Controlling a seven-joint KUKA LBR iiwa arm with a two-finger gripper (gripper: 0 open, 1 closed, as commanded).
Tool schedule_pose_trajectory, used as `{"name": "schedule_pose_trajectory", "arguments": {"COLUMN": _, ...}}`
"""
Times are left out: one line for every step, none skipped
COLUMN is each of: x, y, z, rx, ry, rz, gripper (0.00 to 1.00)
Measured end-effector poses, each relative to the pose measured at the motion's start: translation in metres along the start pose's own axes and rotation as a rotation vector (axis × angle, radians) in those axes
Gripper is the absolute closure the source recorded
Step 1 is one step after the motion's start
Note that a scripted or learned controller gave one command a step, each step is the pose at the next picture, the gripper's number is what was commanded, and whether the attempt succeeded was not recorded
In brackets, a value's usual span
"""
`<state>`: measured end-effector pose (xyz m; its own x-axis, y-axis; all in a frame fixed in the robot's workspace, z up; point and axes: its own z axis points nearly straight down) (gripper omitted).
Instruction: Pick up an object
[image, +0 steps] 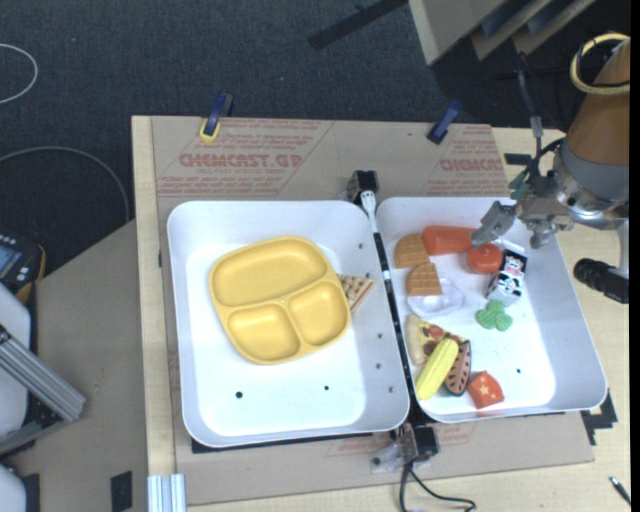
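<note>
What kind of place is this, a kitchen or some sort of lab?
Likely a robotics lab: a robot arm reaches over two white bins, toy food and a yellow divided plate on a clamped board.

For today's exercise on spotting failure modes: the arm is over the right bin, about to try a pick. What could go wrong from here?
1. The toys in the right bin lie crowded: the red tomato, orange piece and black-and-white carton sit close beneath the gripper, so it might nudge a neighbour or pinch two.
2. The corn cob leans against other food, so a pick there could drag those along.
</note>
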<state>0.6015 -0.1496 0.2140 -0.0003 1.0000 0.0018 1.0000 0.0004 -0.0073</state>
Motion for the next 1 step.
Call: {"name": "schedule_pose_trajectory", "arguments": {"x": -0.0064, "y": -0.0084, "z": 0.0555, "rx": 0.0, "ry": 0.0, "rz": 0.002, "gripper": 0.0}}
